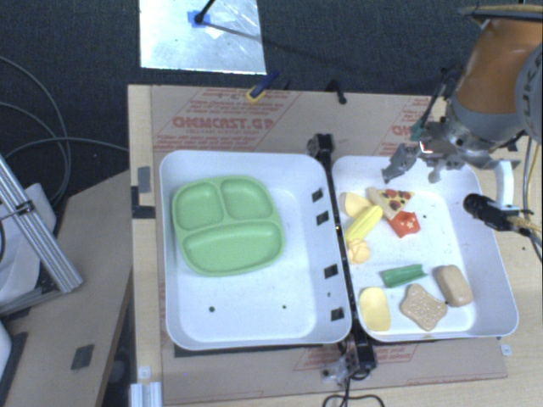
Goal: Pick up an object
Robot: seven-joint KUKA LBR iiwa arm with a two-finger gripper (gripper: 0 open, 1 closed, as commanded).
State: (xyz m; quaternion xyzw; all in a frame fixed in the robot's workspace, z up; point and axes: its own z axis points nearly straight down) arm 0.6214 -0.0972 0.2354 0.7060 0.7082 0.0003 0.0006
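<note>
Toy food [399,253] in right bin [484,261]

Grey arm [488,113] w/ orange band

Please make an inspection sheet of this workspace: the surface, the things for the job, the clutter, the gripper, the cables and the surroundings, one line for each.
Surface: bench with printed cardboard under two white bins, left bin and right bin.
Job's things: in the right bin, a pizza slice, a red piece, a corn cob, a green piece, a bread slice, a brown roll and pale yellow pieces.
Clutter: green divided plate in the left bin.
Gripper: gripper above the right bin's far edge, fingers apart, nothing between them.
Cables: dark cables on the floor at left.
Surroundings: shiny sheet on dark carpet; aluminium rail at left.
</note>
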